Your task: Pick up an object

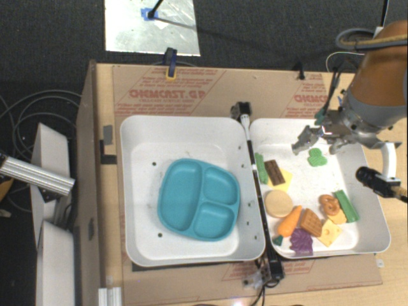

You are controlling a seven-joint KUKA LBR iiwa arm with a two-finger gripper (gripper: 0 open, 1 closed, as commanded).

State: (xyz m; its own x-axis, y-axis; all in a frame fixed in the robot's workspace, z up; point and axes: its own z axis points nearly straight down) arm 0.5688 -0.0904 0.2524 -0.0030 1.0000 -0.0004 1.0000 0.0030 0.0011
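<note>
The right white bin [370, 234] holds several toy foods: a green piece [317, 157] near the back, a brown bar [275, 171] on a yellow slab, a green stick [259, 168] by the left wall, a tan round [278, 203], an orange carrot [290, 220], a waffle [311, 222], purple grapes [300, 241], a yellow cheese wedge [329, 234], a pretzel [329, 204] and a green strip [346, 205]. My gripper [317, 141] hangs over the back of this bin, just above the green piece. Its fingers are spread apart with nothing between them.
The left white bin [137, 145] contains a blue divided plate [199, 198]. A dark divider [250, 171] runs between the bins. Cardboard lies under both. Black cables sit at the far left, and a metal rail [35, 174] lies there too.
</note>
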